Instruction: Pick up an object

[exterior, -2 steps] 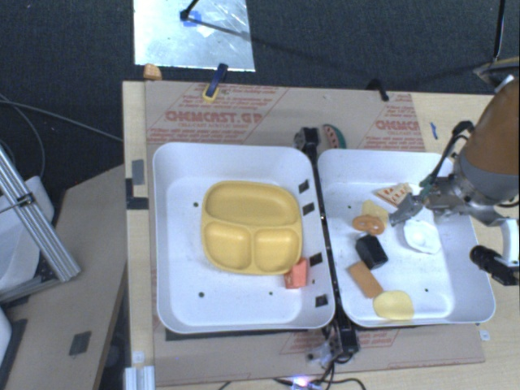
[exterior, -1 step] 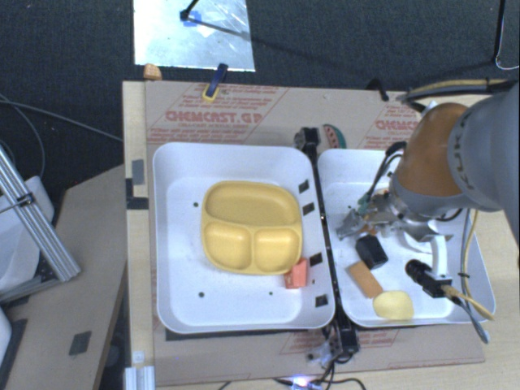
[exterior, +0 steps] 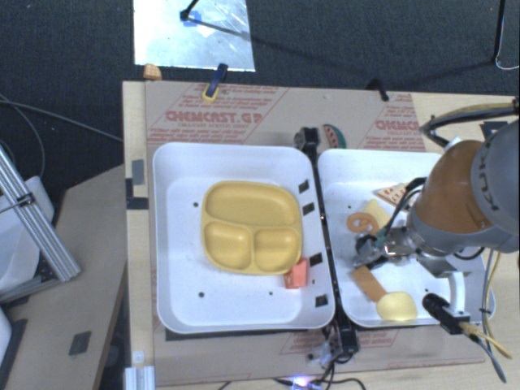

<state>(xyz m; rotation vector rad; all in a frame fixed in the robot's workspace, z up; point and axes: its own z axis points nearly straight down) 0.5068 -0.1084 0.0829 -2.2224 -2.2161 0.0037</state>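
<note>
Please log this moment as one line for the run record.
arm: over right bin | pincer: low among items, near tan block | grasp: unclear | left bin: yellow tray, orange block

Left bin (exterior: 175,218): yellow tray (exterior: 250,226) fills centre; margins open. Right bin (exterior: 357,165) cluttered.

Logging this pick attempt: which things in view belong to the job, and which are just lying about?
Job:
gripper, low in the right bin
tan flat piece
pale yellow lump
orange ring
pale yellow piece

Lying about:
yellow divided tray in the left bin
orange block
blue-and-yellow tool on the cardboard
</note>
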